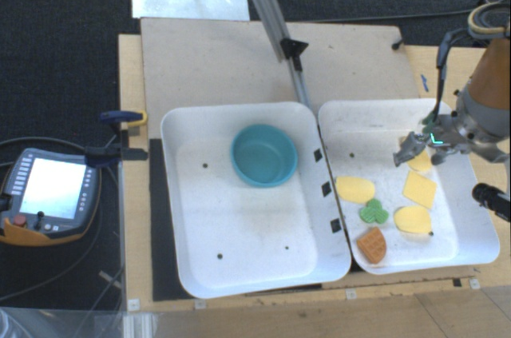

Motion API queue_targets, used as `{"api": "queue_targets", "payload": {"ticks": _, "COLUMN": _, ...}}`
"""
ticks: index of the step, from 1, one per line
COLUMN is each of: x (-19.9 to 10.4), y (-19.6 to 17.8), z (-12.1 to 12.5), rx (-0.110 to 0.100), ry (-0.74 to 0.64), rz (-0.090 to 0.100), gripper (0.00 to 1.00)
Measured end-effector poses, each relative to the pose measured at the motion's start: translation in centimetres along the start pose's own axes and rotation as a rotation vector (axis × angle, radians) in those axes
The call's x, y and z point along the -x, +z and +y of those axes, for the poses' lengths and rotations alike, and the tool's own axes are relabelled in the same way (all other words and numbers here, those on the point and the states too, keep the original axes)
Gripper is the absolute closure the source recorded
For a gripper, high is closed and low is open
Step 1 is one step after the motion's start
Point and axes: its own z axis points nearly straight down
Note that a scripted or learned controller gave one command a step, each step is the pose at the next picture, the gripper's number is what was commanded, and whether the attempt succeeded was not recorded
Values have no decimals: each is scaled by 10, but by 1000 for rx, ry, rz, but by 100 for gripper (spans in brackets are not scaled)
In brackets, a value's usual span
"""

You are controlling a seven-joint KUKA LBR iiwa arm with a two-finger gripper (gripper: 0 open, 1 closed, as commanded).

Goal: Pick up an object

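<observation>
1. Nearest the camera, in the right bin [471, 248], an orange-brown waffle piece [371, 245] lies by the front rim.
2. Just behind it sit a green clover shape [373, 211] and a yellow oval [413, 220].
3. Farther back lie a yellow lozenge [354, 188] and a yellow square [420, 188].
4. The gripper [421, 149] hangs over another yellow piece [421, 162]; whether its fingers are apart or closed, I cannot tell.
5. In the left bin [200, 248] stands a teal bowl [264, 155].
6. Beyond, the desk [351, 65] shows bare.
</observation>
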Motion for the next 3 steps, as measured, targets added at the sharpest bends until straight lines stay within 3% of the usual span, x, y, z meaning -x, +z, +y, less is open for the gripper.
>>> {"api": "queue_targets", "payload": {"ticks": 1, "x": 0, "y": 0, "z": 0, "rx": 0, "ry": 0, "rz": 0, "gripper": 0}}
{"api": "queue_targets", "payload": {"ticks": 3, "x": -3, "y": 91, "z": 11, "rx": -3, "ry": 0, "rz": 1, "gripper": 0}}
